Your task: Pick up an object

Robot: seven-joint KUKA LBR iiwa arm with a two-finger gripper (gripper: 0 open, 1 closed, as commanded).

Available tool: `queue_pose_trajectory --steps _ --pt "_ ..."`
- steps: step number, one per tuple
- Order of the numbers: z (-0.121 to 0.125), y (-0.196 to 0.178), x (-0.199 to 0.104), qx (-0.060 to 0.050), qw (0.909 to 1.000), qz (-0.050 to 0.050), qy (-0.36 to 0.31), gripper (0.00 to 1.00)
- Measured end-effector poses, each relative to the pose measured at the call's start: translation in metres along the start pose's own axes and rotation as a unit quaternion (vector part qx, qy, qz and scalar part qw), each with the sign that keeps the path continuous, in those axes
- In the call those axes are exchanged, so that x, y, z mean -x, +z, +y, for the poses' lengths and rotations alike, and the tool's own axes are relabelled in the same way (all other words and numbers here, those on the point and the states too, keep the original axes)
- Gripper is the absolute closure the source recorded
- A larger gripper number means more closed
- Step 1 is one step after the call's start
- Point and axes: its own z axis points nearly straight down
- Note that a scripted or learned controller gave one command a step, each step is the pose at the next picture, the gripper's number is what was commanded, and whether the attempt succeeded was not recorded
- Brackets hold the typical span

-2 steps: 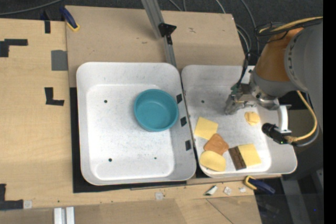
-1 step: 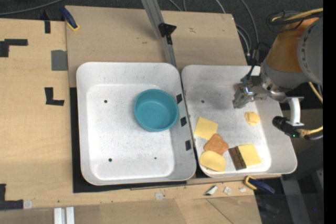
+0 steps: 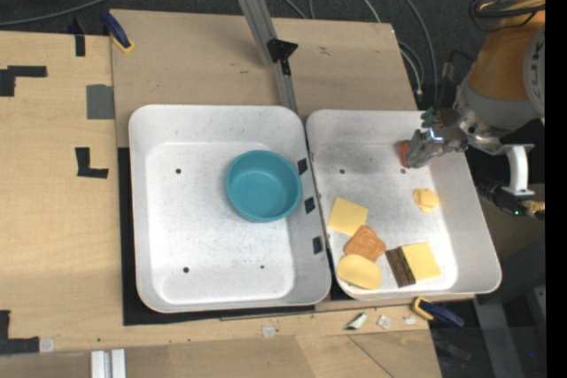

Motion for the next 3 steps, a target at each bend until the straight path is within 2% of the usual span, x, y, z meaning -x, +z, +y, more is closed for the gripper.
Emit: queue_pose_trajectory --steps 2,3 --pt "-0.007 -0.012 -0.113 -0.002 1.0000 0.002 -0.003 1.00" --pt "-0.022 -0.007 -0.158 -0.004 1.0000 0.001 -0.002 1.00"
